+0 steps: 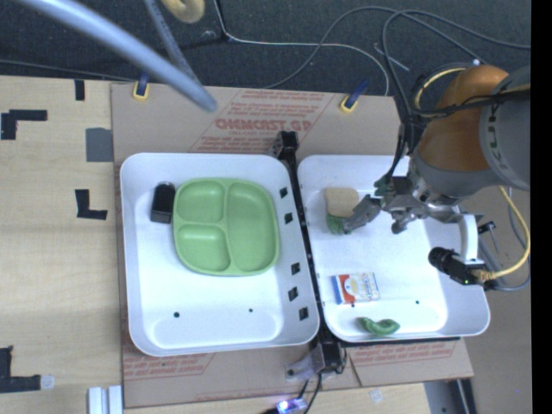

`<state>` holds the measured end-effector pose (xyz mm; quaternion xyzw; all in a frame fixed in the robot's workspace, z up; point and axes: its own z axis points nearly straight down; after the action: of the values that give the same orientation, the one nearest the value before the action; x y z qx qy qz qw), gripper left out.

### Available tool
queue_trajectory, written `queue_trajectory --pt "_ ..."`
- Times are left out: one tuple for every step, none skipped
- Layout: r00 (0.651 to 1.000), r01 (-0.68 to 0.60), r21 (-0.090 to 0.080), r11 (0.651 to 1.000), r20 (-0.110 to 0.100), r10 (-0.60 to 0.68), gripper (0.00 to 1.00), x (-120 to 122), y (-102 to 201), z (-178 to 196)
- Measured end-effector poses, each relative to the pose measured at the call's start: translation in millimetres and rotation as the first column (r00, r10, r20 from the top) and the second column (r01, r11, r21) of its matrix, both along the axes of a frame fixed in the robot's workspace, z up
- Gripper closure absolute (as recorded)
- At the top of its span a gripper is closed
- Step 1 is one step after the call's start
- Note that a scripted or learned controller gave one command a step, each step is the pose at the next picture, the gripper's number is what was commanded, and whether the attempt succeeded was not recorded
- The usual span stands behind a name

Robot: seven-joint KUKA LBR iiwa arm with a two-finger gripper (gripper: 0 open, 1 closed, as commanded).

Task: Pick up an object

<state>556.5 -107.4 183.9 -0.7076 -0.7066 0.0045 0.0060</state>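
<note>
Dark carpet (345, 7) behind wooden bench (52, 257)

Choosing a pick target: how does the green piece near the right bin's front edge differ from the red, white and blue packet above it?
The green piece is small, rounded and one colour; the packet is larger, flat, rectangular and printed. The green piece lies at the right bin's front wall; the packet sits further in. Both lie apart from the gripper.

pincer (352, 223): fingers too small and blurred for me to judge their gap
green piece (335, 224): right at my pincer tip, partly covered, contact unclear
my arm (483, 136): cut off at the right edge
small carton (356, 287): below my pincer, print too small to read
grey bar (112, 41): far upper left, blurred, cut off
</note>
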Motion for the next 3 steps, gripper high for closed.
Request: queue_trajectory --pt "1.000 -0.003 -0.001 1.000 0.013 0.003 0.00 3 0 7" --pt "1.000 -0.003 -0.002 1.000 0.009 0.003 0.00 5 3 -38" --pt "1.000 -0.003 -0.001 1.000 0.007 0.003 0.00 -6 8 -95"
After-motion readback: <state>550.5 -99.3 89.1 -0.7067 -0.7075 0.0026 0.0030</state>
